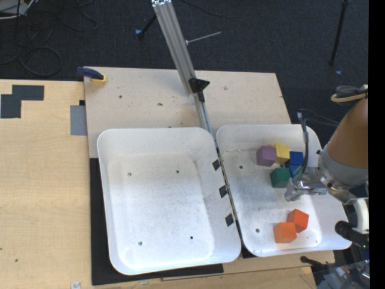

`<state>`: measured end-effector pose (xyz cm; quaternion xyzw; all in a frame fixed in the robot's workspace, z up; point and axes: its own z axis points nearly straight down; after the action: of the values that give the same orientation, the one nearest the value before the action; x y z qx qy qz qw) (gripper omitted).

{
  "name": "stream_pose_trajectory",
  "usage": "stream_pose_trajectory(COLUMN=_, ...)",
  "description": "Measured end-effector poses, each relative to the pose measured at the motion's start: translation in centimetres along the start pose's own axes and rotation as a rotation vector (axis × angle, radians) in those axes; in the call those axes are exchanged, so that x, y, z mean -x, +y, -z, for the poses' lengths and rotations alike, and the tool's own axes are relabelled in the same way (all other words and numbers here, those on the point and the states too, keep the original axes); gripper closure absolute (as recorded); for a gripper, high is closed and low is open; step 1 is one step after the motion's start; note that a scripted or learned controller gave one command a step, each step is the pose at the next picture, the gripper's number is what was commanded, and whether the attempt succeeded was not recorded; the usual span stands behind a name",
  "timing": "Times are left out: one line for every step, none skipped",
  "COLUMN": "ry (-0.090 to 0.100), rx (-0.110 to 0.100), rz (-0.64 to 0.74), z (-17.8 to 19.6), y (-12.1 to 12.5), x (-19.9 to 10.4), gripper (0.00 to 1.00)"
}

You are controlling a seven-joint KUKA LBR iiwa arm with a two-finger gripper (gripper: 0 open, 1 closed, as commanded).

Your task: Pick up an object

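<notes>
You have open floor across the left bin point(156, 203) and the near-left part of the right bin point(252, 221). Purple point(266, 156), yellow point(282, 151), blue point(296, 160) and green point(280, 177) blocks crowd its far right; two orange blocks point(291, 226) sit near its front rim.

The gripper point(296, 188) sits low over the right bin point(240, 143), but its metal tip is small and blurred, so the set of its fingers cannot be read. The arm point(352, 146) runs off the right edge, with only its orange band and grey wrist in frame. It covers the right rim of that bin. The blue cube point(295, 161) is partly hidden behind the gripper's cable, and the green cube point(280, 177) touches the gripper's blurred tip (contact or mere overlap cannot be told). The tabletop point(36, 179) is cut by the left and bottom edges
</notes>
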<state>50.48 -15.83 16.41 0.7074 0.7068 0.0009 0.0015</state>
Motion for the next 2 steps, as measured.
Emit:
stream_pose_trajectory(ry=0.001, rx=0.000, rz=0.002, z=5.1, y=-0.2, x=-0.9, gripper=1.00)
stream_pose_trajectory(ry=0.000, rx=-0.001, rz=0.002, z=8.5, y=-0.1, x=-0.8, gripper=1.00)
